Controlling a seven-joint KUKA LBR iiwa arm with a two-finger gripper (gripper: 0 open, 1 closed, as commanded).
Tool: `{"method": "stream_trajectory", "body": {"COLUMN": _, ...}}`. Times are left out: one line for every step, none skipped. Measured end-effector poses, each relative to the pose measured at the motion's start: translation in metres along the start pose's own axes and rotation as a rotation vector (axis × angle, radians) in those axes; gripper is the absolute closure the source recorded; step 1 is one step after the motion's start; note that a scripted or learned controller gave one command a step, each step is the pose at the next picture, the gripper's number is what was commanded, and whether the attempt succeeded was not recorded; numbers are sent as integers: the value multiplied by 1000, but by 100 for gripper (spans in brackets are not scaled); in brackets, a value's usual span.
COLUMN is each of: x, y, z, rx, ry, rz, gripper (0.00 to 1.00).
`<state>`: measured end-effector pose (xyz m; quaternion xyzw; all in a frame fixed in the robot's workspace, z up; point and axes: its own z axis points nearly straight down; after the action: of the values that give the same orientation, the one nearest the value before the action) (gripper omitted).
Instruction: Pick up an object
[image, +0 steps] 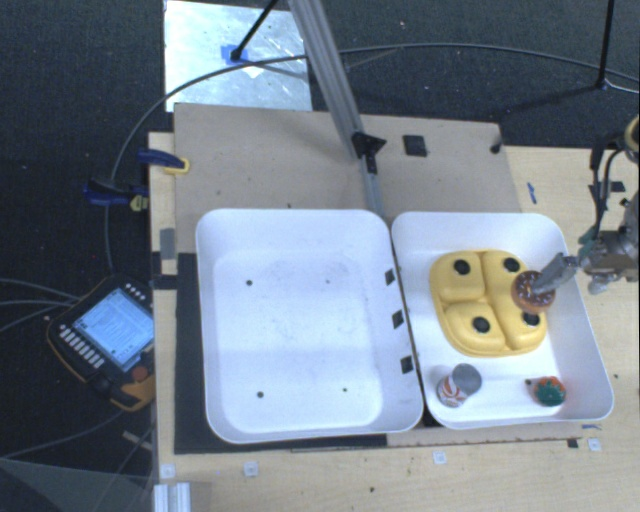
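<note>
the right bin (575, 250) holds a yellow block (485, 300), with a ring (526, 290) on its right edge; below it lie a cup (458, 385) and ball (547, 391). the pincer (548, 278) meets the ring; its state i cannot tell.

We see dark speckled carpet floor (70, 90) around tan wooden bench top (300, 165). We note shiny silver sheet (225, 55) at top, grey slanted metal pole (335, 80) crossing it. Black handheld control pendant with lit blue screen (108, 335) lies on floor at left, thin grey cables (140, 125) looping nearby.
</note>
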<state>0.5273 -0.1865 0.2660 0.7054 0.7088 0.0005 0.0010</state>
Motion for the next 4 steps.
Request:
{"method": "stream_trajectory", "body": {"x": -5, "y": 1, "z": 43, "rx": 3, "ry": 0, "rz": 3, "gripper": 0}}
{"method": "stream_trajectory", "body": {"x": -1, "y": 5, "z": 86, "rx": 2, "ry": 1, "rz": 3, "gripper": 0}}
{"method": "stream_trajectory", "body": {"x": -5, "y": 2, "z": 129, "rx": 4, "ry": 1, "rz": 4, "gripper": 0}}
{"method": "stream_trajectory", "body": {"x": -5, "y": 4, "z": 116, "rx": -2, "ry": 0, "rz": 2, "gripper": 100}}
